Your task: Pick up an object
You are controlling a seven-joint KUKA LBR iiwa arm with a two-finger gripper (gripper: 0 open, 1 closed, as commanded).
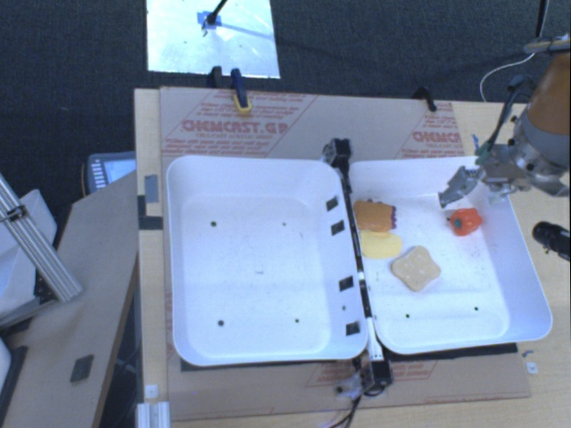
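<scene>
At the upper left of my view, a square reflective metal sheet (212, 25) lies on dark carpet. Below it, a brown board printed CHEMCAST (268, 119) underlies my work area. A yellow-tipped clamp (239, 92) grips its top edge. An aluminium extrusion bar (31, 243) runs diagonally at the left edge.

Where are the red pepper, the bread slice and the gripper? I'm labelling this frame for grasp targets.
Red pepper (464, 222): camera view, middle of its red body.
Bread slice (416, 268): camera view, centre of its top face.
Gripper (457, 191): camera view, grey tip above the right bin.
</scene>
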